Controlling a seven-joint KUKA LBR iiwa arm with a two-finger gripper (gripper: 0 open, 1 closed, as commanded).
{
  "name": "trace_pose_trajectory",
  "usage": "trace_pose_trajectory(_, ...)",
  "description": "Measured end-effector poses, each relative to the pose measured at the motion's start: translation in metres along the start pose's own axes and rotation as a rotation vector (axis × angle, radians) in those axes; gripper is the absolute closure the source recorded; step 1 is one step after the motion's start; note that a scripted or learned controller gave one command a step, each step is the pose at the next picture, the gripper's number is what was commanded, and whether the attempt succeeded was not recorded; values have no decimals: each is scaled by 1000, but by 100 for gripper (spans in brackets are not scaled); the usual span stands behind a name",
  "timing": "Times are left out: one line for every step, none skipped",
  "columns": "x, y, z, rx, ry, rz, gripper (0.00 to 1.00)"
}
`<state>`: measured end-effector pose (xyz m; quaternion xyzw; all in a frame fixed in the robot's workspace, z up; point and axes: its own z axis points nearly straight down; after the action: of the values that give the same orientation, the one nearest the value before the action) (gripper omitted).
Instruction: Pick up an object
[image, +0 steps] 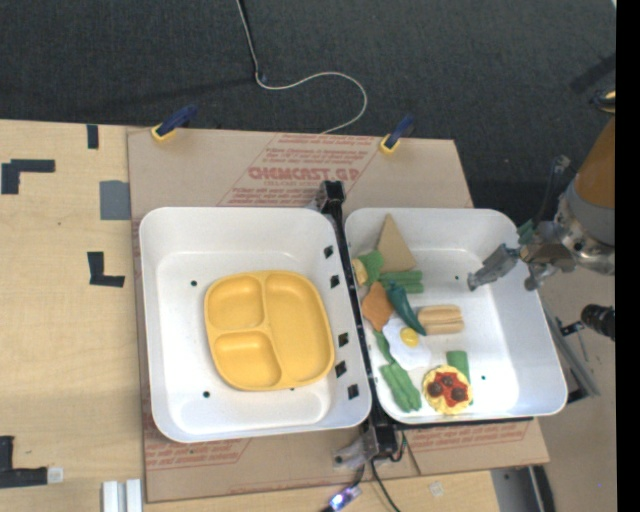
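Camera view: your gripper (512, 265) sits over the right bin's (520, 390) right-hand wall, fingers spread apart with nothing between them, so no pick is made yet. The candidate objects lie heaped along that bin's left side: tan wedge (394, 246), bread roll (441, 320), fried egg (408, 338), green pieces (400, 384) and pizza (447, 389), well apart from the fingers. The left bin (170, 250) holds a yellow divided plate (268, 328), probably the drop-off spot.
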<state>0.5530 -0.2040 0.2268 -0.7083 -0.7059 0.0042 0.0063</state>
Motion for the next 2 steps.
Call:
trace_pose_trajectory(1, 3, -8, -13, -3, -4, 0)
trace_pose_trajectory(3, 6, 36, -10, -3, -5, 0)
